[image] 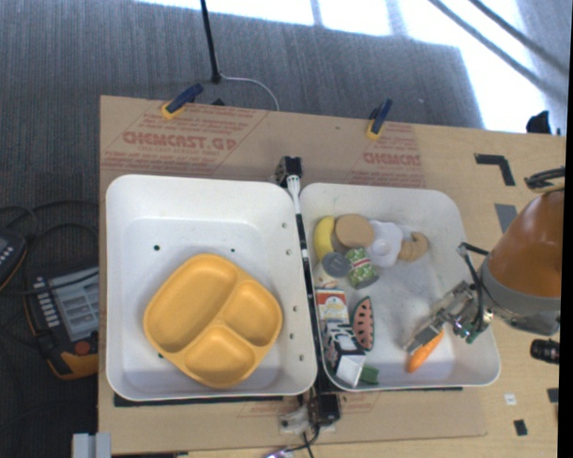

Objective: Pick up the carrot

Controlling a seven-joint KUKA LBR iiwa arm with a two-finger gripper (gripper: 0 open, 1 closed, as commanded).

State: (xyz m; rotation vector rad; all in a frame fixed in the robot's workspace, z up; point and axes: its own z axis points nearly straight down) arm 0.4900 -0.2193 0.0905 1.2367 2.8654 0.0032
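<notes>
The carrot point(424, 351), small and orange, lies at a slant near the front right corner of the right bin point(453, 212). My gripper point(435, 323) hangs directly over its upper end, fingers pointing down-left toward it. The fingers point(447, 305) seem to stand slightly apart around the carrot's top, but the view is too small to show whether they touch it. The grey arm with its orange band point(539, 243) comes in from the right, over the bin's right wall.
The right bin also holds a banana point(323, 237), a brown-lidded jar point(353, 231), a white cup point(386, 242), a watermelon slice point(363, 324) and small cartons point(332, 306) along its left side. A yellow divided plate point(213, 318) lies in the left bin point(137, 204).
</notes>
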